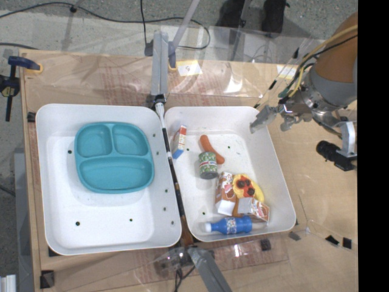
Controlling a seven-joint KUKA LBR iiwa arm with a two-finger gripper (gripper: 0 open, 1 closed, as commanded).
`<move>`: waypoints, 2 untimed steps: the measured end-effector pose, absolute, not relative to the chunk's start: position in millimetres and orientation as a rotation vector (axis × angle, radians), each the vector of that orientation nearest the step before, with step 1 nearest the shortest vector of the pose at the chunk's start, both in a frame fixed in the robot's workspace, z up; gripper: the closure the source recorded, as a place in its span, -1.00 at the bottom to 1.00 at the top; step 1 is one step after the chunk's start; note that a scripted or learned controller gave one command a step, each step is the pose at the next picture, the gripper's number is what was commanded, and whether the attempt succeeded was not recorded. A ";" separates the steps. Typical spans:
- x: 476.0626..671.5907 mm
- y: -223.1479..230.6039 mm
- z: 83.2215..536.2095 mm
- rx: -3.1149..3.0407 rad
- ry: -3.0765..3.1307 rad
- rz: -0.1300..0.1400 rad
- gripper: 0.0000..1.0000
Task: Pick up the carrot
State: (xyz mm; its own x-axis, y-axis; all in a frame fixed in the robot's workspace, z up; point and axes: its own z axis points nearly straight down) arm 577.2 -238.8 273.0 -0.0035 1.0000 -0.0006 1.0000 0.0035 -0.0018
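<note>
The carrot (211, 148) is a small orange piece lying in the right bin (276, 163), towards its far middle, its lower end touching a green can (207, 165). My gripper (275, 120) hovers over the bin's far right corner, well to the right of the carrot and apart from it. Its fingers (262, 120) stand open with nothing between them.
A white tube (180, 142) lies left of the carrot by the bin wall. Snack packets (226, 192), a toy pizza slice (247, 187) and a blue bottle (230, 225) crowd the near right part. The left bin (51, 212) holds a teal divided plate (114, 157).
</note>
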 end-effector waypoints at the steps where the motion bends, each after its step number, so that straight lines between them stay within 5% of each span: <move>1: 554.4 -197.4 265.4 -2.409 -2.011 0.003 -1.00; 2: 510.6 -247.9 320.5 -2.530 -1.864 -0.001 -1.00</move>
